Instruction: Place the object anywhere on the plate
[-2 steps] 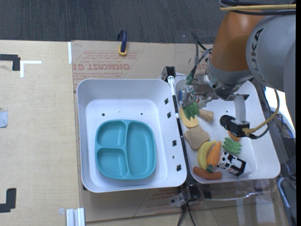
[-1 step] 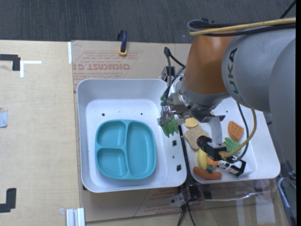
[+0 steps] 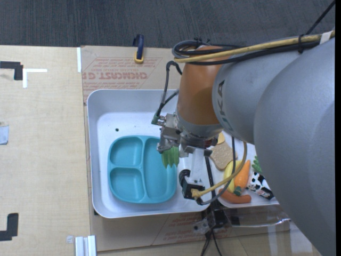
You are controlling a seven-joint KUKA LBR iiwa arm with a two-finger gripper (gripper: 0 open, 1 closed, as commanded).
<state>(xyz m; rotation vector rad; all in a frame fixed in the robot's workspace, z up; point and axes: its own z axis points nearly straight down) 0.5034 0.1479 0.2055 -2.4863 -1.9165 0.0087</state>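
Note:
A teal plate (image 3: 139,169) with three compartments lies in the left white bin (image 3: 104,121). My gripper (image 3: 170,154) hangs over the plate's right edge, under the orange wrist band. A small green leafy object (image 3: 171,157) shows at the fingertips, seemingly between them, above the long right compartment. The arm hides the top of the gripper.
The right bin holds several toy foods: a slice of bread (image 3: 222,154), a banana (image 3: 229,170), a carrot (image 3: 242,176) and a black-and-white cow toy (image 3: 259,183). Cables hang from the wrist over the divide between the bins. Cardboard lies beneath the bins.

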